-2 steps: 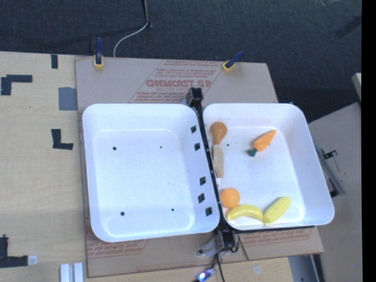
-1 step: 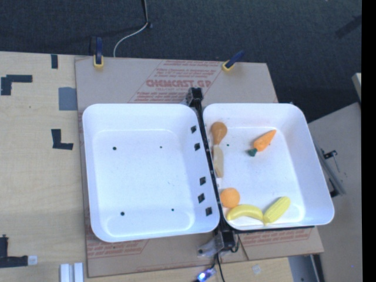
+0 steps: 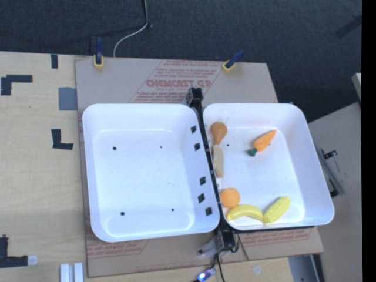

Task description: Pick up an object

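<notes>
The right bin [image 3: 294, 119] holds several toy foods. A carrot [image 3: 262, 141] lies toward its far right side. A tan pear-like piece [image 3: 218, 131] and a pale long piece [image 3: 218, 161] rest against the left wall. At the near edge sit an orange ball [image 3: 230, 197], a yellow banana [image 3: 245, 214] and a yellow corn cob [image 3: 277, 209].
The left bin [image 3: 94, 122] stands beside the right one on a cardboard sheet [image 3: 176, 81] held by two clamps. A white cable [image 3: 132, 31] runs off at the back. Black clips line the wall between the bins.
</notes>
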Motion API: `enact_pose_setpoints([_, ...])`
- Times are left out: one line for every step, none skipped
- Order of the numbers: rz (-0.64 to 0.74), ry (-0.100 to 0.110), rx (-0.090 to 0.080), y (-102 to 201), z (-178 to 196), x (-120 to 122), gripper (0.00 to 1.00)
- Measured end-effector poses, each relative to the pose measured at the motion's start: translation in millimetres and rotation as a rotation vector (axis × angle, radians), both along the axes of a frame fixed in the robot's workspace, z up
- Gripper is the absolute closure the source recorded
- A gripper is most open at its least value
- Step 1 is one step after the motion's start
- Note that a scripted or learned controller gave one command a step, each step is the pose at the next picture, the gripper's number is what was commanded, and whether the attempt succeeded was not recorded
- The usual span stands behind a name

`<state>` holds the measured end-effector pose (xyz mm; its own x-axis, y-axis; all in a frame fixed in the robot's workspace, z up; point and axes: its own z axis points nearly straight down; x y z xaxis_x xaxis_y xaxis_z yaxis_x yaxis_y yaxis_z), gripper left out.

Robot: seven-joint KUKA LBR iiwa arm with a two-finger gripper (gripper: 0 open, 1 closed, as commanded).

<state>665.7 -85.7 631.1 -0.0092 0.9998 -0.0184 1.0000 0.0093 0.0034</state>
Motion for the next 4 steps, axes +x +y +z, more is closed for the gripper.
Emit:
enact_pose_setpoints([0.001,-0.001,-0.002,1,10,0,1.0])
enact_pose_setpoints([0.004,-0.009,-0.005,2,20,1,1.0])
enact_pose_setpoints([0.01,-0.024,-0.009,2,30,3,1.0])
enact_pose_setpoints([0.018,-0.045,-0.014,3,40,5,1.0])
